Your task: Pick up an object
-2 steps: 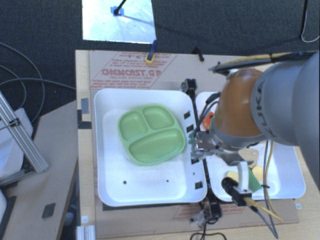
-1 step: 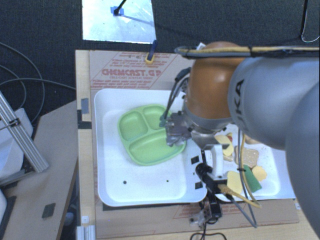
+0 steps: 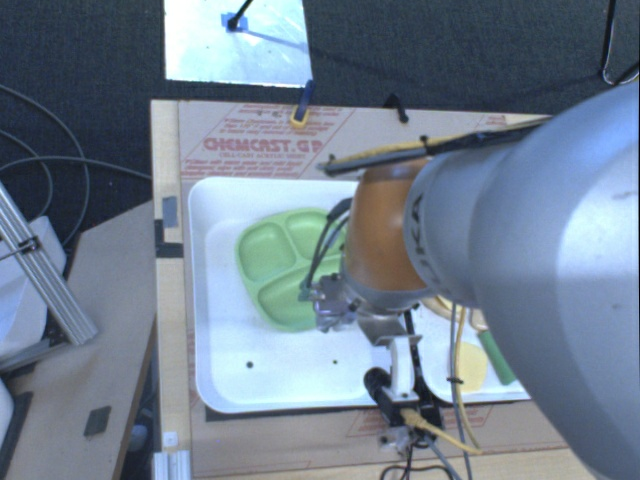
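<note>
1. Because the camera looks down from close above it, the grey arm (image 3: 540, 228) is the largest thing, reaching in from the right across the bench; its orange band (image 3: 385, 233) sits just above the wrist.
2. Under the arm lies a shallow white bin (image 3: 225, 368) on a brown cardboard sheet (image 3: 260, 138) with red print.
3. In this bin, toward its upper middle, rests a light green divided plate (image 3: 275, 268); its right part is covered by the wrist.
4. The gripper (image 3: 330, 308) hangs at the right lower edge of the plate, but I cannot tell how it stands, or if it touches the plate.
5. Right of the wrist, a green stick-like object (image 3: 497, 358) and a pale yellow object (image 3: 470, 366) lie just beside each other, partly hidden.
</note>
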Controlling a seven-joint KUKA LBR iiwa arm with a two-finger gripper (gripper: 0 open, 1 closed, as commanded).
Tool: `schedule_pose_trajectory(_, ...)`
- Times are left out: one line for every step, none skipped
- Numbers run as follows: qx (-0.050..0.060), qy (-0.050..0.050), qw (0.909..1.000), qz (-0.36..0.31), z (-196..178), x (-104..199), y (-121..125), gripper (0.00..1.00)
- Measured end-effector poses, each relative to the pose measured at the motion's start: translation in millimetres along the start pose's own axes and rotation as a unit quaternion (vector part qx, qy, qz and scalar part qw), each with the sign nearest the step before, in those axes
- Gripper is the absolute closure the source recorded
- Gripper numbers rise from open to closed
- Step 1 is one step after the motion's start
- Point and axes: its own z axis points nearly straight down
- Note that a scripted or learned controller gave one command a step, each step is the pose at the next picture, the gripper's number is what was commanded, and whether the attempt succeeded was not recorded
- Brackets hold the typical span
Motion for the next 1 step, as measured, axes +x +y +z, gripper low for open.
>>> schedule_pose_trajectory(-0.001,0.001,1.0000,-0.002,36.6,23.5,1.0,1.00)
